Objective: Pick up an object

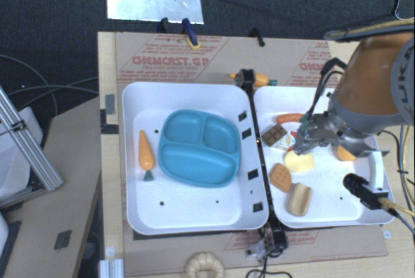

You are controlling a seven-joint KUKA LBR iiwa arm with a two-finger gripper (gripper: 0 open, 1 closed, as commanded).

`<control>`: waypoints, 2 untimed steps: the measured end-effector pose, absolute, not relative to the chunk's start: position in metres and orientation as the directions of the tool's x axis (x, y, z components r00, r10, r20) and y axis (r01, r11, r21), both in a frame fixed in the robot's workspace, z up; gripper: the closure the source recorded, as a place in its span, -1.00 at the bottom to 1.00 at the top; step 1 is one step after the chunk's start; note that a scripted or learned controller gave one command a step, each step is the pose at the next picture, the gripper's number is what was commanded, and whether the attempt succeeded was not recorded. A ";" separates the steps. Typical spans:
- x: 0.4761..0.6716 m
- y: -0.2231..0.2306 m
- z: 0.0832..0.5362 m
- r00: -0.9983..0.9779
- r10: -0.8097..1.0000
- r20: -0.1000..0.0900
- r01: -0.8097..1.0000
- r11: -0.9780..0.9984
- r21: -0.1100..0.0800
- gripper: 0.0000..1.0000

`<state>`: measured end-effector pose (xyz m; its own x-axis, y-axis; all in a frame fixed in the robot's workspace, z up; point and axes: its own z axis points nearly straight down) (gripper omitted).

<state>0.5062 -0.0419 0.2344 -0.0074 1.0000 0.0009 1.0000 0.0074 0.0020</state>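
Note:
My gripper (305,140) hangs low in the right bin (324,205), just above a pale yellow round piece (299,162). Close around it lie a brown chocolate-bar piece (274,135), a red sausage (289,118), a waffle (280,177), a tan bread-like piece (298,199) and an orange piece (345,153) partly behind the arm. The wrist hides the fingertips.
The left bin (188,212) holds a blue divided plate (198,147) and a carrot (146,150). A black divider with clips (256,140) runs between the bins. A braided ring (206,266) lies on the bench in front, and an orange item (259,80) sits behind the bins.

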 end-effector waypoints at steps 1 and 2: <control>0.506 -0.036 0.217 -0.006 1.000 0.000 1.000 0.006 -0.001 1.00; 0.513 -0.045 0.233 -0.004 1.000 0.000 1.000 0.004 0.003 1.00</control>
